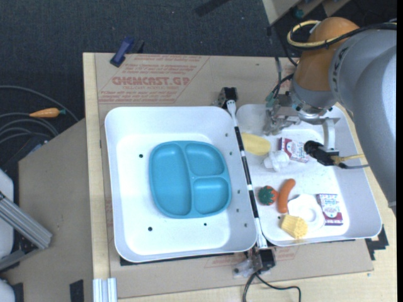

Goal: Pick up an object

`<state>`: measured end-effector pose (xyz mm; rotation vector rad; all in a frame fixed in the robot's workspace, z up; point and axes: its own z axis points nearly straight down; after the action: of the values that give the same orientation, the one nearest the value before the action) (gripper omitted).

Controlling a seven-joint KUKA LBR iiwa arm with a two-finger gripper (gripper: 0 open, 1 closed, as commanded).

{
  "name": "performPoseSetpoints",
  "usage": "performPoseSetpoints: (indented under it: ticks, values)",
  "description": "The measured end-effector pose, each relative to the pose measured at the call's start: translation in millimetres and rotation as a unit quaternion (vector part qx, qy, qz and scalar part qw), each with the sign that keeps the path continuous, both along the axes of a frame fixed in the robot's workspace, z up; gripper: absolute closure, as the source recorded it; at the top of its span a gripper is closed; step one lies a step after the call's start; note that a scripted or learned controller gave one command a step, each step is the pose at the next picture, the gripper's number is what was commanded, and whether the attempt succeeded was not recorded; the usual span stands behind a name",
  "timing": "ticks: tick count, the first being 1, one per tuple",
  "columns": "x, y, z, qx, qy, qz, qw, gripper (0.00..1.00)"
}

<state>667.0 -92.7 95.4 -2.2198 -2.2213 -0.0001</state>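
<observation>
Overhead, gripper (281,121) above right bin (362,222), blue plate (189,178) left.

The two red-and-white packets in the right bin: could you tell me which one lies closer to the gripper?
The upper packet, just below the gripper near the bin's middle. The other packet lies by the front right corner, beside the yellow block.

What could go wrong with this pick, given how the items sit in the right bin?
1. The gripper hangs over the bin's far left corner, where a yellow item, a crumpled white item and a red-and-white packet crowd together; it may push or catch two at once.
2. That spot is close to the right bin wall and the divider, so the descent could strike the rim.
</observation>
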Motion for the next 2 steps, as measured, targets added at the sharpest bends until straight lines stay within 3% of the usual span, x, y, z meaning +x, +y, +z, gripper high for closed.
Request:
performPoseSetpoints:
  ticks: [1,2]
  values:
    - [0,0,0,0.0000,0.000,0.000,1.0000,0.00]
    - [-1,1,-11,-0.0002,0.001,0.000,1.0000,0.00]
